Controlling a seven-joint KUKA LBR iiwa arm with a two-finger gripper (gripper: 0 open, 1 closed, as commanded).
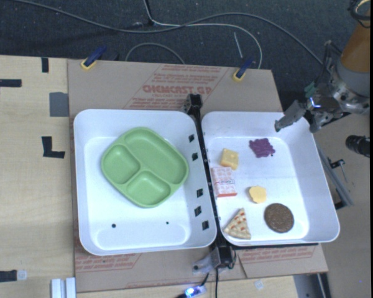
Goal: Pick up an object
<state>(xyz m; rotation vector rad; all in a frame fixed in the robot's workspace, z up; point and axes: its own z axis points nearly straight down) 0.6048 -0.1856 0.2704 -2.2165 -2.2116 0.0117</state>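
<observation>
The right bin (311,166) holds several small items: a purple grape bunch (262,147), a yellow cheese cube (229,159), a red-and-white packet (223,182), a small yellow piece (257,194), a brown round cookie (278,217) and a pizza slice (238,225). My gripper (301,118) hangs over the bin's upper right corner, up and to the right of the grapes, with nothing visible between its fingers. The arm's orange band (359,48) shows at the far right.
The left bin (87,166) holds a green divided plate (145,166). Black clips (197,166) run along the seam between the bins. Cables (174,23) lie on the dark floor behind the cardboard sheet (174,85). A dark fixture (359,144) sticks out right of the bench.
</observation>
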